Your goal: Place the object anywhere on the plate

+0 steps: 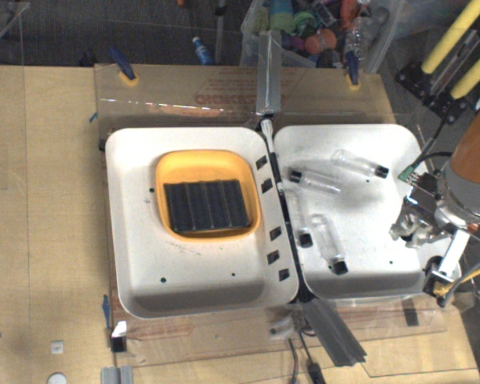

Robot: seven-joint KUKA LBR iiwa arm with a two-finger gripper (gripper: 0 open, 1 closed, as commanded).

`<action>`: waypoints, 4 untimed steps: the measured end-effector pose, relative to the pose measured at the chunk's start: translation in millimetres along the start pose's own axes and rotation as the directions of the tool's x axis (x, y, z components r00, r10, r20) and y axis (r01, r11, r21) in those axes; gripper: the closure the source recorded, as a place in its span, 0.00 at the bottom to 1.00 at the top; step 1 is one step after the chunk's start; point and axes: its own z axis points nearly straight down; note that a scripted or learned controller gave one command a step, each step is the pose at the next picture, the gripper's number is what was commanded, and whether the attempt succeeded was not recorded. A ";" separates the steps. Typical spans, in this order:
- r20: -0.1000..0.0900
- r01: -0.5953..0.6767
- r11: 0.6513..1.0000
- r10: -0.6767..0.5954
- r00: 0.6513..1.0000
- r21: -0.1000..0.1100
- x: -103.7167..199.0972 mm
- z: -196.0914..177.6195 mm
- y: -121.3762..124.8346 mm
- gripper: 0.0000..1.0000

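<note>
Lowest in the right white bin [400, 146] lies a clear plastic tube with black cap [326, 246]; two similar tubes [336, 174] sit above. Yellow square plate [206, 194], bearing a dark ribbed panel, occupies the left bin [128, 238]. Gripper [432, 242] at right rim; grasp indeterminate

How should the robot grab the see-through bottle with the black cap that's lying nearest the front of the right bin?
Probably best around the middle of the clear bottle, coming straight down from above. It lies flat on the right bin floor, slanting toward its black cap, so the jaws should close across its narrow width, not along its length. There is bare floor on both long sides. The gripper sits at the bin's right edge.
</note>
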 end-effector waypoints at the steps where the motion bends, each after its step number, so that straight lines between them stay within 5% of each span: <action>1: 0.000 0.010 1.000 -0.010 1.000 0.002 34.6 12.0 38.4 1.00; 2: 0.000 0.172 0.985 -0.172 0.985 0.000 84.1 33.0 88.3 1.00; 3: 0.001 0.275 0.962 -0.275 0.962 0.000 126.3 15.2 127.9 1.00; 4: 0.001 0.505 0.863 -0.505 0.863 -0.003 136.3 -11.2 132.9 1.00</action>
